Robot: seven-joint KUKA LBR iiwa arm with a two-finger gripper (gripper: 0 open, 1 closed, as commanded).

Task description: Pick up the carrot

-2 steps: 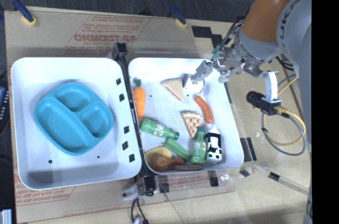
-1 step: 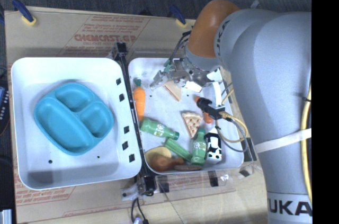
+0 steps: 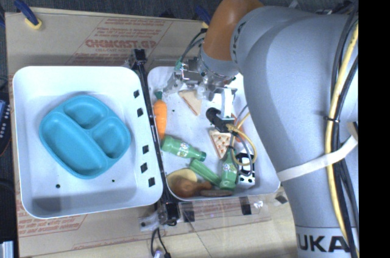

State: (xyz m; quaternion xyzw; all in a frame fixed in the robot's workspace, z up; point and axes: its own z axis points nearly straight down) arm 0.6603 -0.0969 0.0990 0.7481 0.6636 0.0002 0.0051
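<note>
The carrot (image 3: 160,116) lies ungrasped against the left wall of the right bin (image 3: 263,185) at frame centre, my gripper (image 3: 198,81) sits up and right of it over that bin, grip state indeterminable, so the pick remains undone.

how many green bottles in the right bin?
2. One green plastic bottle lies just below the orange carrot, near the bin's left wall. The other green bottle lies lower right of it, by the front wall. The arm may hide more.
</note>
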